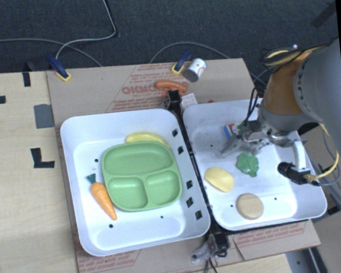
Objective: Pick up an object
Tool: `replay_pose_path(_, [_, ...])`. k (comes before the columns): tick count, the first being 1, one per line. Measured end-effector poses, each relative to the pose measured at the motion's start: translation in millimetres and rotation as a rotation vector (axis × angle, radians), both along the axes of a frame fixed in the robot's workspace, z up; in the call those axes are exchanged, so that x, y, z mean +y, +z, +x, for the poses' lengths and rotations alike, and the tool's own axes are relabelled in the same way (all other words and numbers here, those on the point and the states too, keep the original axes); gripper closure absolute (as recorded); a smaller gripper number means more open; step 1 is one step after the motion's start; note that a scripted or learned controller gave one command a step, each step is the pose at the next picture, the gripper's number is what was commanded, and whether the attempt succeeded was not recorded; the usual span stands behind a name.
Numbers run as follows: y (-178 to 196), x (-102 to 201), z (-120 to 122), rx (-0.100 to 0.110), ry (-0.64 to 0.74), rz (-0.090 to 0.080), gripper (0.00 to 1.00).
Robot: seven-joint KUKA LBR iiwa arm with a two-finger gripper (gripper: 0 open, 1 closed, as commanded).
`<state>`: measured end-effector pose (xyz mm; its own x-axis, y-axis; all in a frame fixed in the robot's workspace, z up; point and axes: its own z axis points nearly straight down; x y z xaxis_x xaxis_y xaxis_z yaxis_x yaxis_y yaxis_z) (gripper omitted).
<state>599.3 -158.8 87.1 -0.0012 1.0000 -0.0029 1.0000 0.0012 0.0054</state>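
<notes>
Background: dark carpet at top, black cable looping across it; pale wooden bench (19,197) below with black tape marks.
Under bins: brown cardboard sheet (117,90) with red print, blue-and-yellow clamps (59,68) at its far corners.
Left bin: shallow white plastic bin (73,137), rounded corners, touching the right bin along a black clipped seam.
Left bin contents: green three-compartment plastic plate (141,173) in the middle; yellow banana-like piece (144,138) poking out behind plate's far edge; orange toy carrot with green top (102,197) just beside plate's left edge, lying on bin floor.
Right bin: shallow white plastic bin (287,211), same type.
Right bin contents: green broccoli-like toy (247,164) near centre; pale yellow lemon-shaped toy (219,179) to its left, apart from it; tan round bun-like toy (249,206) near the front wall.
Behind bins: orange-red hot-dog-like toy (170,85) and small white-grey cylinder (194,70) lying on cardboard.
Arm: grey KUKA arm with orange band (284,90), entering from right, bent down over right bin.
Gripper: metal two-finger gripper (235,144) low in right bin, just above and left of broccoli toy; fingers pointing left, nothing visibly between them; opening width cannot tell.
Cabling: black and yellow wires along wrist, black connector (288,170) to right of broccoli toy.
</notes>
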Motion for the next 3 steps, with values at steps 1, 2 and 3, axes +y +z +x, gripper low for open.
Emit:
replay_pose_path(1, [0,-5,-43,-0.001,0.0,0.0,0.0])
replay_pose_path(2, [10,-5,-43,-0.001,0.0,-0.001,1.0])
replay_pose_path(3, [97,77,-27,0.005,0.001,0.003,1.0])
